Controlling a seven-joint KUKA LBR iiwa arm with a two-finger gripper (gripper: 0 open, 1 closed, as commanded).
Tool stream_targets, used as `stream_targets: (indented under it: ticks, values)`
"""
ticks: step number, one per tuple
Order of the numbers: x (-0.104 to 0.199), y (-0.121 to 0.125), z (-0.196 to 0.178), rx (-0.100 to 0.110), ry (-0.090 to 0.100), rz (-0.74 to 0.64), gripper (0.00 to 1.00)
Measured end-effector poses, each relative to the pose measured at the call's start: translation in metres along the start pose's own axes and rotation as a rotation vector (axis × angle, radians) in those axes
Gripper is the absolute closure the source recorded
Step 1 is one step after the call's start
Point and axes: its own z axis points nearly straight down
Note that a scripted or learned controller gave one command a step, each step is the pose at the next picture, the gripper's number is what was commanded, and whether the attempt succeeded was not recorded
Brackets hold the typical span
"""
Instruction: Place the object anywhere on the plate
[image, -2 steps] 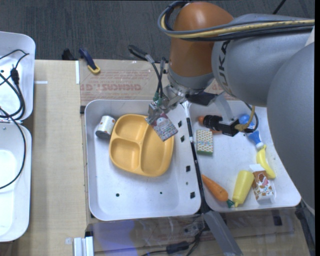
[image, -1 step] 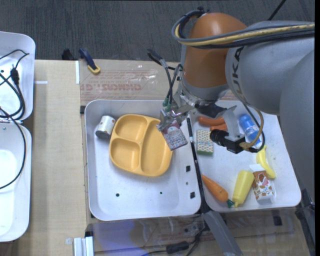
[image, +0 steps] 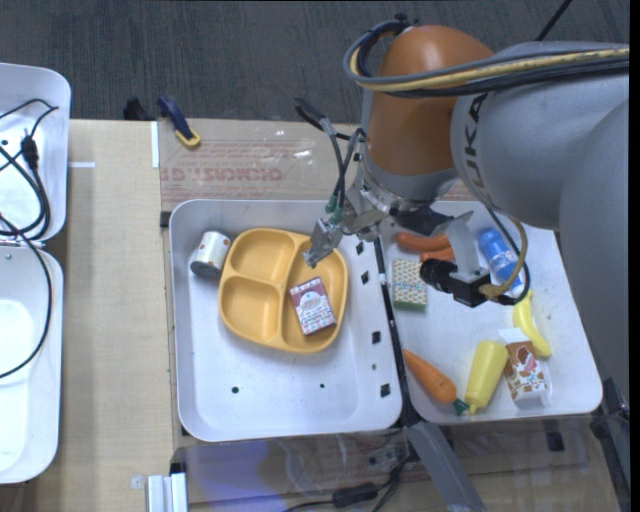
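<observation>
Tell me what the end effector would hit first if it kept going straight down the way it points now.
Probably the yellow plate: the end effector points down over its right compartment, just above the small carton lying there. From this slanted view, depth is unclear, so it might touch the carton's top edge first.

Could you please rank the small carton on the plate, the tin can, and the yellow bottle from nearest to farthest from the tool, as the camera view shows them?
From the tool, above the yellow plate's right part:
1. Small carton, on the plate's right compartment, just below the tool.
2. Tin can, left of the plate in the left bin.
3. Yellow bottle, low in the right bin.
</observation>
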Motion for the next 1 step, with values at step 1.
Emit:
stream_targets:
  ticks: [1]
  values:
    - [-0.0173, -0.0084, 0.0125, 0.001, 0.0, -0.074, 0.0]
